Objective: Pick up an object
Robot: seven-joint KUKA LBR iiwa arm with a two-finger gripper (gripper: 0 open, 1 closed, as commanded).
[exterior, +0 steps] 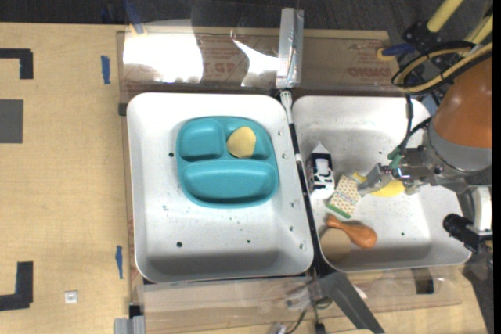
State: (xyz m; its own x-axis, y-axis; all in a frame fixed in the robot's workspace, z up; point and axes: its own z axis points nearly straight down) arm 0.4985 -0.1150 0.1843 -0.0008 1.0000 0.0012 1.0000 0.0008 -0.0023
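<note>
Claw: the claw [389, 177] sits low in the right bin [368, 117], at the end of the grey arm [462, 129] reaching in from the right; whether it is open or closed cannot be told, as its tip is small and blurred against what lies under it.
Nearest thing: a yellow object [385, 187] lies right at the claw tip, touching or just under it; nothing shows it as gripped.
Direction: from the claw, the other things lie to the view's left and toward the near rim, so a fresh grasp would mean moving away from the arm's base.
Sponge: a speckled sponge [343, 202] with a green edge lies just left of the yellow object, its long axis tilted from upper right to lower left.
Drumstick: an orange-brown drumstick-shaped toy [354, 231] lies nearer the front wall, long axis running roughly left to right, fat end to the right.
Black-and-white item: a small black-and-white item [321, 170] lies beside the wall between the bins.
Left bin: the left bin [156, 231] holds a teal divided plate [227, 180], with a yellow ball [242, 141] in its upper right compartment, well apart from the claw.
Judgement: the yellow object looks like the likeliest target.
</note>
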